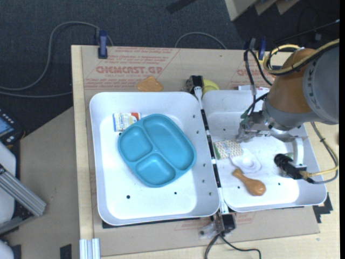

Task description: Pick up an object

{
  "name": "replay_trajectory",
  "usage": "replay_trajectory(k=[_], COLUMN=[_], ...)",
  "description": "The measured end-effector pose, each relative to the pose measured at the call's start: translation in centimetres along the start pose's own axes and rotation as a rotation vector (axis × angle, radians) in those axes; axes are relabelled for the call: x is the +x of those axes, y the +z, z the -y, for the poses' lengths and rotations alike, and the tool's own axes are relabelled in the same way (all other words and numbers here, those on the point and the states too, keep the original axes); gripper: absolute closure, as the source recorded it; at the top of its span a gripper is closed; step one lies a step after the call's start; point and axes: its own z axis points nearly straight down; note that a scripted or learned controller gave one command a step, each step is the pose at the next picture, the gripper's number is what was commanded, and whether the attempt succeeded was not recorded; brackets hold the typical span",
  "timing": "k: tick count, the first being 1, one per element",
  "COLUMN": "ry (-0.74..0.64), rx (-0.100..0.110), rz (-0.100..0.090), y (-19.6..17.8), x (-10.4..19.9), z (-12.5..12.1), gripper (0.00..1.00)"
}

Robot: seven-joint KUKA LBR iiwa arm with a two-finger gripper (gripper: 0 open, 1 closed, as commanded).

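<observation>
2 bins; fingers (pixel 243 135), state unclear, over right bin (pixel 280 198) near divider.

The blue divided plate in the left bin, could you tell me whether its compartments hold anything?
Empty. The blue divided plate lies flat in the left bin, and all three compartments show bare blue.

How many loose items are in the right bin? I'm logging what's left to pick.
3: a patterned packet by the bin's left wall, a white piece mid-bin, and a tan wooden utensil in front of it. The arm may hide more.
</observation>
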Motion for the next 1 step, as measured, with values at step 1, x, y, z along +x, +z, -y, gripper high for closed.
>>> replay_trajectory(k=[1], ry=[0.0], rx=[0.006], rz=[-0.002], y=[0.22], x=[0.1], z=[0.17], gripper=[0.0])
